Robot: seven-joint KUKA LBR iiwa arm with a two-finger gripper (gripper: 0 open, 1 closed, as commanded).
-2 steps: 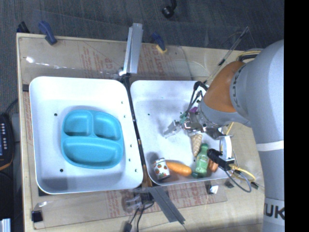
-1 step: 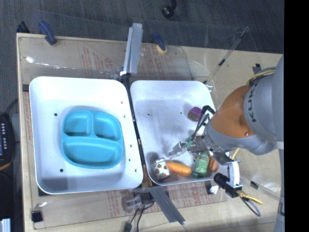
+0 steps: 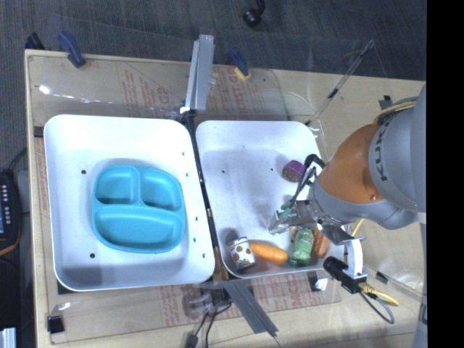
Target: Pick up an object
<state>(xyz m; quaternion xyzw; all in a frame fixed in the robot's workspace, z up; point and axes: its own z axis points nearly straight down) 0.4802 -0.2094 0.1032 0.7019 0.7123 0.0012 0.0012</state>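
Wooden surface (image 3: pixel 109 303) carries 2 bins; the claw (image 3: pixel 288 216), finger state impossible to tell, hovers by the green bottle (image 3: pixel 302 245). It should centre before descending.

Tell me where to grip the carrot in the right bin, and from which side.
Grip the carrot across its thick middle, coming from above. It lies flat along the right bin's near wall, the small can at its left end and the green bottle at its right, so probably only its long sides are free.
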